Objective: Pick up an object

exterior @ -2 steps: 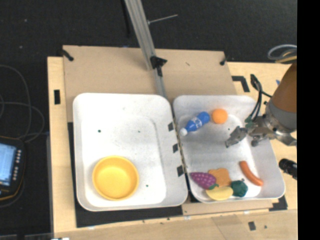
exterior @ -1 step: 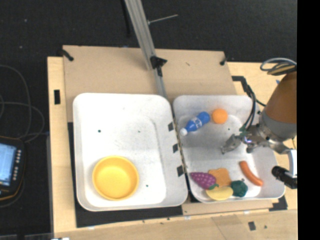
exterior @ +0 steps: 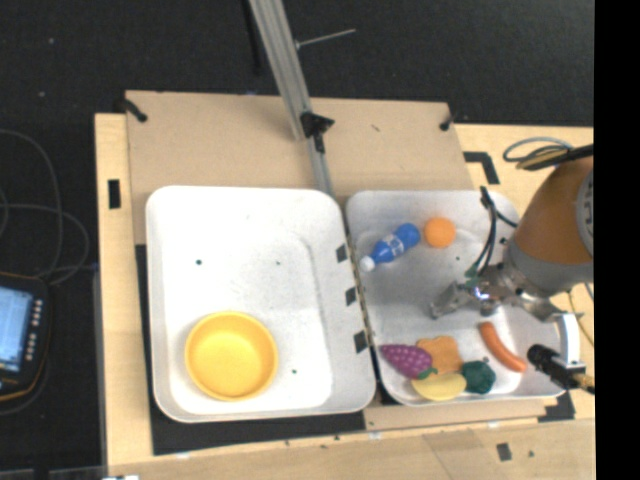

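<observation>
1. Over the right-hand bin (exterior: 400,208), seen from a fixed camera looking down at a slant, a grey robot arm with an orange band (exterior: 555,218) reaches in from the right edge of the view.
2. Its gripper (exterior: 450,303) hangs low above a bare patch near the middle of that bin; whether it is released or clenched cannot be told at this size, and nothing can be seen held in it.
3. Candidate objects lie around it in the same bin: a blue and white bottle (exterior: 390,246) on its side and an orange ball (exterior: 439,232) toward the far wall, well apart from the gripper.
4. Toward the near wall sit a purple bunch of grapes (exterior: 406,359), an orange piece (exterior: 441,351), a yellow piece (exterior: 440,387) and a green piece (exterior: 479,376), clustered and touching one another.
5. An orange-red carrot-like item (exterior: 500,348) lies near the gripper, to the lower right.
6. Across the divider, the left-hand bin (exterior: 240,228) holds a yellow bowl (exterior: 231,354) in its near corner.
7. Judging progress: the task looks early. Every object rests on a bin floor, so a grasp and a lift both appear to remain.
</observation>
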Controlling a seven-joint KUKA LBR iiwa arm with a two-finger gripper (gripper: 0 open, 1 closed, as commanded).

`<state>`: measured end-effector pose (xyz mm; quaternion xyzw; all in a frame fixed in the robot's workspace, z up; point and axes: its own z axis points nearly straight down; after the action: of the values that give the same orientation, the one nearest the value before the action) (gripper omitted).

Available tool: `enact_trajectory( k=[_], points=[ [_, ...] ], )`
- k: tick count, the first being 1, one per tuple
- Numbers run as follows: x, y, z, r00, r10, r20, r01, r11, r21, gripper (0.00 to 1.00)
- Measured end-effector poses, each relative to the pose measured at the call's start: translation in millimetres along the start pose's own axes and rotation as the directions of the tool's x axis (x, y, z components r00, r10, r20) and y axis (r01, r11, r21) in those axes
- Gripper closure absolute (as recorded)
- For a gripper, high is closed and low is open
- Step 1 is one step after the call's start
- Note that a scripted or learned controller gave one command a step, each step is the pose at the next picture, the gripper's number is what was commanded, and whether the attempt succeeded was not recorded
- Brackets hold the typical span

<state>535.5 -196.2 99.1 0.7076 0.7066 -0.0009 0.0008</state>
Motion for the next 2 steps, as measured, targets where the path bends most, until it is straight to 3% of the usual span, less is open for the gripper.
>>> enact_trajectory(
  k=[1, 2],
  points=[
    [-1, 1, -13, 1.000, 0.004, -0.001, -0.004, 1.000, -0.005, 1.00],
    [-13, 2, -71, 1.000, 0.003, 0.001, -0.003, 1.000, -0.008, 1.00]
  ],
)
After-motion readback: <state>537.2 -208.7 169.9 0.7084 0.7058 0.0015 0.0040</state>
